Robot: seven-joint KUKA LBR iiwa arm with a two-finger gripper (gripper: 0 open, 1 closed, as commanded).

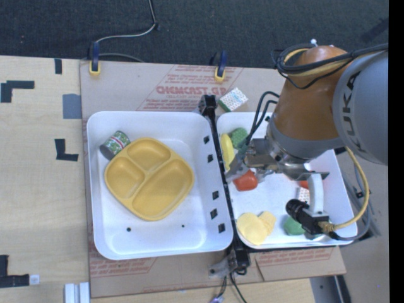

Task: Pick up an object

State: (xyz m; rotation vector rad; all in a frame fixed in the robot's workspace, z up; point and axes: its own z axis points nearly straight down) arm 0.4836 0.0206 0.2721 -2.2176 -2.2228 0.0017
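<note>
The arm [353, 106] is grey with a broad orange band [312, 93], black lettering, and black and yellow cables [363, 188].

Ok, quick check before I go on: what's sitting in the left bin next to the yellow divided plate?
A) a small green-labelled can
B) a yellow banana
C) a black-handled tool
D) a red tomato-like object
A: the small green-labelled can lies at the upper left edge of the yellow divided plate in the left bin.

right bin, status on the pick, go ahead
Gripper low in right bin, above red object. Nothing seen held. Yellow and green items crowd close.
</note>
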